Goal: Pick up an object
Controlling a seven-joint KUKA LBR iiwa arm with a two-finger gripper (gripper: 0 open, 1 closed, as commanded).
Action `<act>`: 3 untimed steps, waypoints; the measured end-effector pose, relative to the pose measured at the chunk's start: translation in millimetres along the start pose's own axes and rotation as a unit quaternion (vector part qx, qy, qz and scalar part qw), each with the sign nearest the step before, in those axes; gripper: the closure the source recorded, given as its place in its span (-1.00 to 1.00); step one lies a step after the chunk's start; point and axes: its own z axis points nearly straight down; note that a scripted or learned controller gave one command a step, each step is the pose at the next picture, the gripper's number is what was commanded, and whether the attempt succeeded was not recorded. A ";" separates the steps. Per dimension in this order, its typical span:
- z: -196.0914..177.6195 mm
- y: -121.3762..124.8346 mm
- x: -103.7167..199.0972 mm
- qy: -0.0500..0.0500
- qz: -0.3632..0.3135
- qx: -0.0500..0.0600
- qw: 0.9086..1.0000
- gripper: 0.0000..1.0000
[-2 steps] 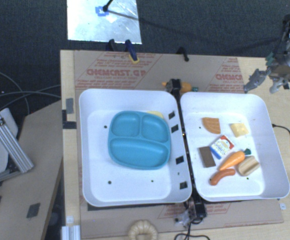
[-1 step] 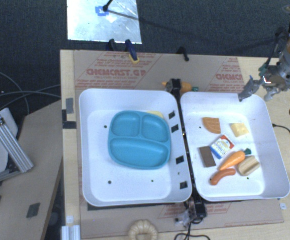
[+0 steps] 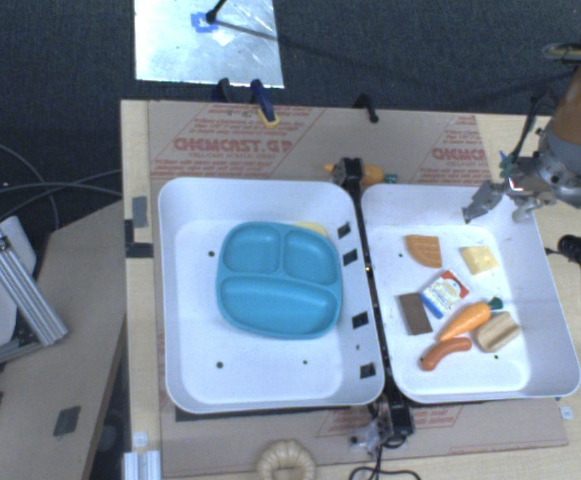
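Two bins are sitting side by side on the table [image 3: 530,438]. The left bin [image 3: 185,268] is holding a divided plate [image 3: 278,278] near its middle. The right bin [image 3: 540,368] is holding the small items: a wedge [image 3: 423,250] at the back, a block [image 3: 479,259] to its right, a packet [image 3: 444,293] in front of both, a flat bar [image 3: 415,313] left of the packet. A carrot [image 3: 464,319], a sausage [image 3: 443,353] and a bread roll [image 3: 497,332] are lying nearest the front. The hand [image 3: 500,200] is hovering over the right bin's back edge, apart from the items.
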 end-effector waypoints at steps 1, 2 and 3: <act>44.1 -3.4 6.2 0.000 -0.001 0.000 1.000 -1.00; 93.9 -2.5 6.8 -0.001 -0.002 -0.002 1.000 -1.00; 79.3 -0.5 6.2 -0.001 -0.002 -0.005 1.000 1.00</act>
